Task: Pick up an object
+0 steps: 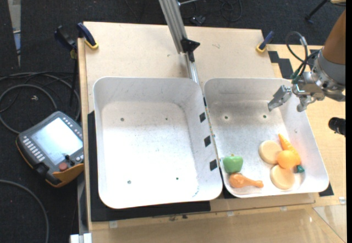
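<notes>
Objects for picking sit bunched in the near right corner of the right bin (242, 90): a green apple-like toy (233, 163), an orange drumstick-shaped piece (245, 182), two pale round discs (270, 151) (282, 177), an orange ball-like fruit (287, 159) and a carrot-like piece (284, 141). Likely cause of the bunching: the bin floor seems to slope toward that corner, though the slant of the view makes this uncertain. Left bin (146, 137) bears only specks.

Gripper (290, 99) hangs over the far right part of the right bin, well apart from the cluster. Fingers spread wide, one at left (278, 97) and one at right, nothing between them. Reads as a pre-grasp hover, not yet lined up over any item.

Orientation notes. Drumstick piece: long axis runs roughly left to right along the near wall, fat end left, just beside the apple toy, thin end pointing right toward the nearer disc. Carrot piece: long axis slants from far-left to near-right, its near end tucked against the orange fruit. Discs lie flat, no axis to speak of.

Judgement: the drumstick is the freest target, with open floor on its far side; fingers closing across its short width would suit. The carrot is crowded by fruit and disc, so a grab there risks a nudge or a miss.
</notes>
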You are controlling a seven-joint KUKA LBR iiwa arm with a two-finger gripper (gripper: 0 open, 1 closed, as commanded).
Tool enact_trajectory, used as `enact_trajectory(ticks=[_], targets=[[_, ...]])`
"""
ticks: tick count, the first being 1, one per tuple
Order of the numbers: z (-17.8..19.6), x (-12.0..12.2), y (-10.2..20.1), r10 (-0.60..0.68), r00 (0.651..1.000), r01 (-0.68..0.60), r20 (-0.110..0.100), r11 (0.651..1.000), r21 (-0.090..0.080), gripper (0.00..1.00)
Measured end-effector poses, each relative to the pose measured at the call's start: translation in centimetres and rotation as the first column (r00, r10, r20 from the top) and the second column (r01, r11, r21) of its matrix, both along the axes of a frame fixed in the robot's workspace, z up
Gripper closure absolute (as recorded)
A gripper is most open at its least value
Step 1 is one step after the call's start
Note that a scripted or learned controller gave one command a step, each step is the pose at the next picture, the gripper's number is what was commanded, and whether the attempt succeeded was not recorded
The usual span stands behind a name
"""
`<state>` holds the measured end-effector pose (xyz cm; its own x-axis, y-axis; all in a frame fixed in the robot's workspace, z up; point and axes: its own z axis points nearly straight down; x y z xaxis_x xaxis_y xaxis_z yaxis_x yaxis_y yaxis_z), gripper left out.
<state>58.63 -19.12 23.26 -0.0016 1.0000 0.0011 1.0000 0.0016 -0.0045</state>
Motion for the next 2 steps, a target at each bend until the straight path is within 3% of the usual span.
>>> enact_trajectory(ticks=[1,2], targets=[[0.2,0.0,0.0,0.001,1.0,-0.001,0.003,1.0,-0.001,0.0],[-5.5,-1.0,0.2,-0.003,1.0,0.003,-0.002,1.0,0.0,0.0]])
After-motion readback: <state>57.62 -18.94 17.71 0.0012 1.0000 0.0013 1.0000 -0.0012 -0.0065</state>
